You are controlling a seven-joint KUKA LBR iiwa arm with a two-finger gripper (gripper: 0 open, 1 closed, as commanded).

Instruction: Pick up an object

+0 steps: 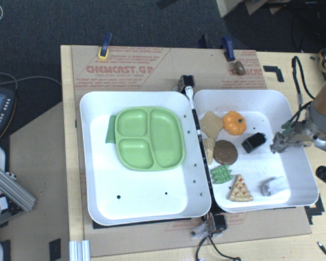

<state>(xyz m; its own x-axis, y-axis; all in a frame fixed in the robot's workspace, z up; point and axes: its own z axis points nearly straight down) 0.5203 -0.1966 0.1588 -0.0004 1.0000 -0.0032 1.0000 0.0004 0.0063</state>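
Starting at the left, the left bin sits on my counter and carries a green divided tray, which lies flat in the bin's upper half, with a darker green piece peeking out from under its left edge. Just beside that bin, touching along the middle seam, is the right bin, and this one holds all the loose items. Near its left wall a tan slice lies flat, with a paler strip just below it. A small orange pumpkin stands to the right of the slice, and a round brown patty lies below the pumpkin. Below the patty come a green pea pod and then a pizza slice, close to the bin's lower rim. A black block lies tilted right of the patty, and a grey piece rests near the lower right corner. My jaws hang over the right side of this bin, just right of the black block and apart from it; whether they are spread or pressed together I cannot tell from this angle.
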